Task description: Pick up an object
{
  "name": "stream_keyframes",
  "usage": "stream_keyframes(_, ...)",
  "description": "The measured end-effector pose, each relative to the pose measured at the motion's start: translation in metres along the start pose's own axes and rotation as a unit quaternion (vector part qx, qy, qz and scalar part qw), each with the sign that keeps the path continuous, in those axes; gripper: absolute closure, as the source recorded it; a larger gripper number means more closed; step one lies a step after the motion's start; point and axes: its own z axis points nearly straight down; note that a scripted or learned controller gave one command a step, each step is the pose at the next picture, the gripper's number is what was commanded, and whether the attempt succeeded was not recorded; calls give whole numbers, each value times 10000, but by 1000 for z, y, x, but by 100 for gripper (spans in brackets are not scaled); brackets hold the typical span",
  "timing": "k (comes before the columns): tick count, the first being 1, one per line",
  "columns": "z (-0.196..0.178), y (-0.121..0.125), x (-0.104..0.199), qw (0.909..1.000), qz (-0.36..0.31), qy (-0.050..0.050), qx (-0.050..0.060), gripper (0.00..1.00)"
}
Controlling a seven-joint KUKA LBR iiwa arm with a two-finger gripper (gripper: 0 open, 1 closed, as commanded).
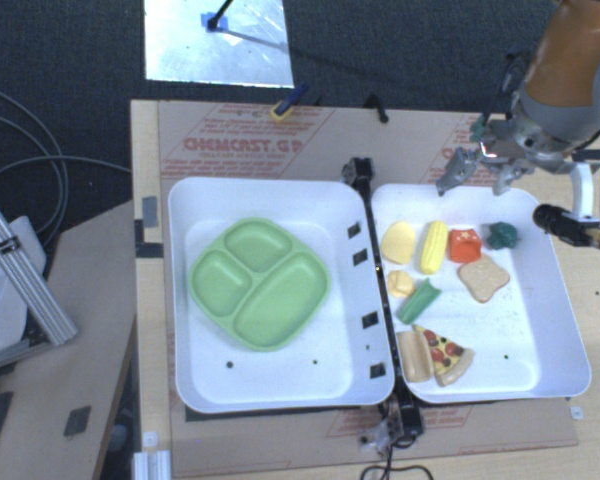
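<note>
My gripper (480,178) hangs open above the far edge of the right bin (555,363), with nothing between its two fingers. Below it, in that bin, lie several toy foods: a yellow lemon-like piece (399,241), a corn cob (433,246), a red block (465,245), a dark green broccoli piece (502,234), a bread slice (483,280), a small yellow piece (400,284), a green pod (418,301), a hot dog bun (413,353) and a pizza slice (446,357). The red block and the corn are the closest to the gripper.
The left bin (195,388) holds a green divided plate (259,283). A black divider with clips (372,268) runs between the bins. A shiny sheet (217,26) lies on the floor behind the bench.
</note>
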Motion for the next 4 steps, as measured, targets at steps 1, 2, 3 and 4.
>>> stream_keyframes(1,168,-22,-29,10000,24,3,64,0)
stream_keyframes(2,171,3,10,10000,-21,4,-9,0)
stream_keyframes(3,109,26,-68,10000,19,-19,-33,0)
stream_keyframes(4,173,25,-82,10000,13,-8,-2,0)
